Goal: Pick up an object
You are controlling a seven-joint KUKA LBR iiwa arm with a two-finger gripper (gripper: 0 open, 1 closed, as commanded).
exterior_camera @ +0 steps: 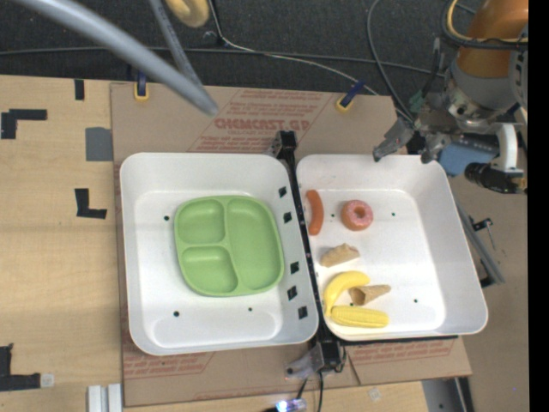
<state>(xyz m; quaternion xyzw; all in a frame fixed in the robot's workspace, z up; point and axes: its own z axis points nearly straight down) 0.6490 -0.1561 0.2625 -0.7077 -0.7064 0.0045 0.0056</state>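
- Right bin (446, 230): shallow, white, square with rounded corners; holds six small food-shaped items, all lying loose on its floor.
- Sausage (314, 211): orange-red, long and thin, lying lengthwise near the bin's left wall, at the far end of the group.
- Doughnut (357, 215): round, pink-topped with a small hole, just right of the sausage and apart from it.
- Bread piece (340, 254): tan, irregular wedge, nearer the camera than the doughnut, near the middle of the bin's left half.
- Banana (341, 288): yellow, curved, below the bread piece.
- Cone (369, 295): small, brown, tucked into the banana's curve on its right side; whether they touch cannot be told.
- Corn cob (358, 318): yellow, lying crosswise just beside the banana's lower end, close to the bin's near wall.
- Gripper (403, 140): grey, at the far right corner of the right bin, over its rim; whether its fingers are spread or closed cannot be told. Nothing is seen between them. All six items lie well apart from it, toward the near left; the doughnut is the closest, the corn cob the farthest.
- Left bin (137, 230): white, beside the right one; holds a green divided plate (230, 245) with three compartments.
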